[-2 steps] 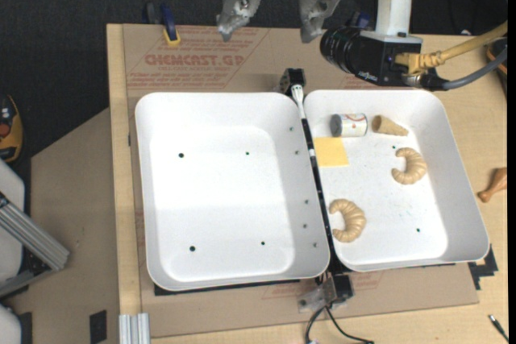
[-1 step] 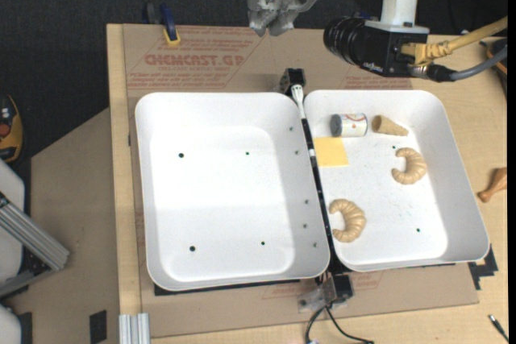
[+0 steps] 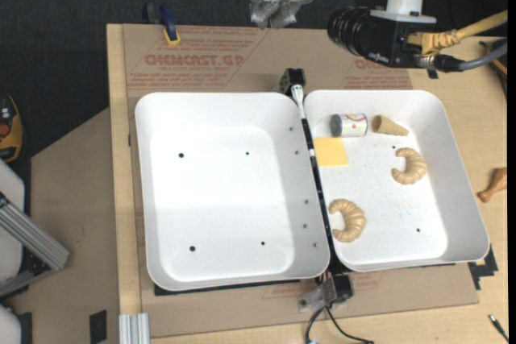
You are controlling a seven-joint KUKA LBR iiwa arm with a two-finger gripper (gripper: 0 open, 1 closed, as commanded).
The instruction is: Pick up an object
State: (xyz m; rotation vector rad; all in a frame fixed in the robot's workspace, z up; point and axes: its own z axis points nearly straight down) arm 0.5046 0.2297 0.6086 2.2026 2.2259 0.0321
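Two shallow white bins sit side by side on a brown board on the tabletop [image 3: 121, 173]. The left bin [image 3: 161, 197] shows only its white floor with four small dark dots. The right bin [image 3: 451, 173] holds five objects.

Contents of the right bin:
- Small white cylinder with a grey end [image 3: 348, 125], lying on its side near the far rim, toward the divider.
- Tan cone-shaped piece [image 3: 390, 126], just beside the cylinder, on its right, apart from it.
- Yellow square [image 3: 330, 151], flat on the floor, against the divider, just in front of the cylinder.
- Croissant [image 3: 410, 166], curved, toward the middle-right of the bin, well apart from the square.
- Second croissant [image 3: 347, 220], nearer the front rim, close to the divider.

The hand [image 3: 270, 8] is at the top of the view, beyond the far edge of the board and above the dark floor, well apart from both bins. Its fingers point down; nothing is seen between them. Blur prevents judging whether they are wide or narrow: cannot tell.

A blue and yellow clamp [image 3: 168, 24] sits at the board's far-left corner. Black brackets [image 3: 292, 80] join the bins at the far and near ends.
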